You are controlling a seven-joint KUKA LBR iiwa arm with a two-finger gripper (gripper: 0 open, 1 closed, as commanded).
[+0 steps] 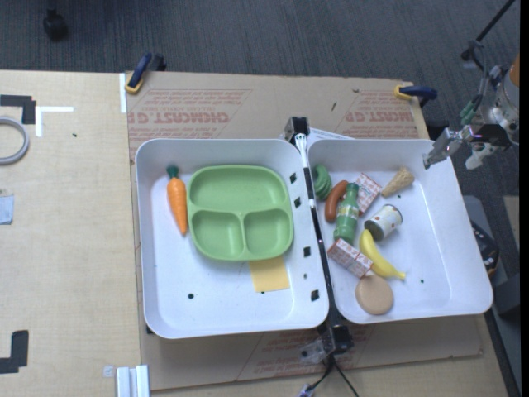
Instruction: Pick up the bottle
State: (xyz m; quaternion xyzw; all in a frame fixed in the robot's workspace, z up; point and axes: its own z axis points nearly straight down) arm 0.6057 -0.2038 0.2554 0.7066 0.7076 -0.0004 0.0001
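The bottle (346,212) lies in the right bin (450,246), green, between a sausage (335,199) and a banana (378,257). The left bin (157,263) holds a green plate (240,212) and carrot (178,203). The hand (450,147) hovers at the right bin's far corner; its state I cannot tell.

Two bins (157,296) (463,263), one plate (240,212), one carrot (177,202), one bottle (347,211), one banana (378,257), two small boxes (350,257) (365,192).

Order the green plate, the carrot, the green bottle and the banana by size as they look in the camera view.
1. Green plate
2. Carrot, bottle and banana: they look about alike, so I do not rank them.
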